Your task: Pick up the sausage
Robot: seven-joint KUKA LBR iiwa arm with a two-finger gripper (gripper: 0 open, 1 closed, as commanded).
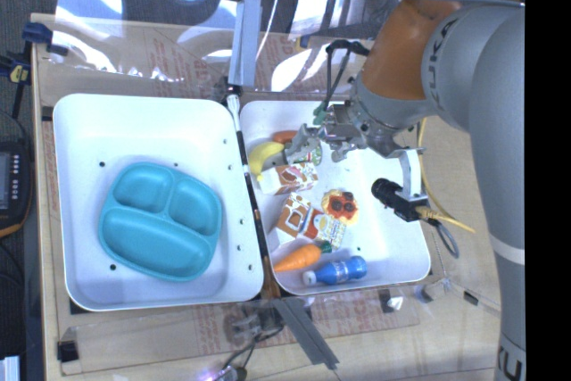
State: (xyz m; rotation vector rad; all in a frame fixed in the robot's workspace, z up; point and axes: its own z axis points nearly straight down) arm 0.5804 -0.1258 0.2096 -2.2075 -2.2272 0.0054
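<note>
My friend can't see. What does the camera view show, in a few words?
A grey robot arm reaches its gripper down over the right white bin, which holds toy food: a banana, a carrot, a blue bottle. The left bin holds a blue divided tray.

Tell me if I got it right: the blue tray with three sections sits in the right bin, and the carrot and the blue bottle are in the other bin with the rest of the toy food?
Not quite. The camera view shows the blue tray in the left bin, not the right one. The rest holds: the carrot and the blue bottle lie in the other bin, the right bin, with the rest of the toy food.
</note>
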